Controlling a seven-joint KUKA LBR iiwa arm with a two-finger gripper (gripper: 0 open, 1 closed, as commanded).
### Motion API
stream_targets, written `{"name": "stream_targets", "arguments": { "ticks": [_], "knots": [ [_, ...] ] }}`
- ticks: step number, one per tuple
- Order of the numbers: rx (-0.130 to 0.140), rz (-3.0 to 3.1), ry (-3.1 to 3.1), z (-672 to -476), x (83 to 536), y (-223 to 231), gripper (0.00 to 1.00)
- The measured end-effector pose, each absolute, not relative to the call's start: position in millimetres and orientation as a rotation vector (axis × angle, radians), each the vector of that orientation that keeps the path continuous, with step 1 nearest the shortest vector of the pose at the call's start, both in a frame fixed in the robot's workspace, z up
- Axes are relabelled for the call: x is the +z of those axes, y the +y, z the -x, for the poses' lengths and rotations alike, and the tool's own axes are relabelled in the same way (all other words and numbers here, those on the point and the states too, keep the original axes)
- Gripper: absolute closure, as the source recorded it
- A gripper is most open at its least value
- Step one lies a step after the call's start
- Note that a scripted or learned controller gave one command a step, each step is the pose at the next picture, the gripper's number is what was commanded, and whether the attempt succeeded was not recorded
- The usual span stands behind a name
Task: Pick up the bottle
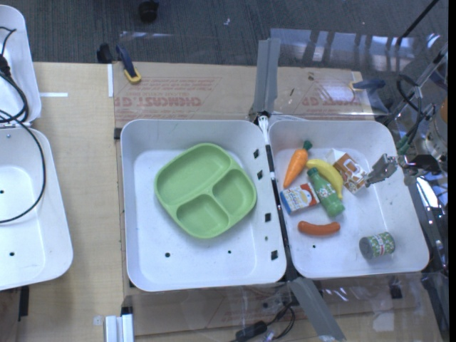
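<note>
- Lying in the right bin: green bottle, touching the banana and milk carton.
- Gripper: near the bin's right side, fingers spread, grasping nothing.

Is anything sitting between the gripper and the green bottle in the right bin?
Yes. A small orange-and-white carton lies between the gripper and the bottle, and a banana rests against the bottle's upper side.
</note>
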State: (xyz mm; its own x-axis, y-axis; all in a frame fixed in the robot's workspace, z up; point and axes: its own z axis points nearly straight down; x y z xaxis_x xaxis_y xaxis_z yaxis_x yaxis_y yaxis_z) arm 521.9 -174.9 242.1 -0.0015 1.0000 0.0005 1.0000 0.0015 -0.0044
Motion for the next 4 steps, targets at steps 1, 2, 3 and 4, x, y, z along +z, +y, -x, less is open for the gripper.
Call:
{"name": "stream_targets", "arguments": {
  "ticks": [1, 2, 3, 4],
  "knots": [
    [0.005, 2.264, -2.174, -544.8, 129, -103, 0.0],
    [0.001, 2.173, -2.269, -530.8, 191, -90, 0.0],
    [-0.002, 2.243, -2.204, -549.6, 100, -125, 0.0],
    [-0.003, 2.245, -2.2, -549.7, 109, -125, 1.0]
  ]
}}
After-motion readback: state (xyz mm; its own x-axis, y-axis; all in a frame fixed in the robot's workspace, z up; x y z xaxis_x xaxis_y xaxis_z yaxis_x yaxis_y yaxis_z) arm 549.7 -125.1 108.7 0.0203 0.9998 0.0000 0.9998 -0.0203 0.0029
